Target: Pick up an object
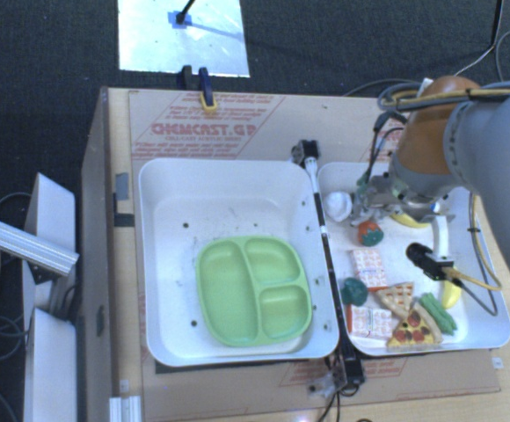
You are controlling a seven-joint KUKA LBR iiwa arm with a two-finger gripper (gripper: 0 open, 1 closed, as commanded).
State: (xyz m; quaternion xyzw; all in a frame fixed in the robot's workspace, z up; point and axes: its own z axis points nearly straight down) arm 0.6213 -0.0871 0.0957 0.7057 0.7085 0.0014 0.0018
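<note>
My gripper (376,207) hangs over the back part of the right bin (492,328), below the orange band of the arm (426,139). Just under it lies a small red and green toy (370,233). A white round piece (337,204) sits to its left and a yellow banana (406,221) to its right. Nearer the front lie a waffle square (368,266), a dark green lump (354,290), two pizza slices (398,297) (413,329), a green pickle (437,313) and a cracker (371,322).
The left bin (163,200) holds a light green divided plate (253,288). A black part with a yellow cable (426,260) hangs from the arm over the right bin. The bins' shared rim (323,236) runs between them.
</note>
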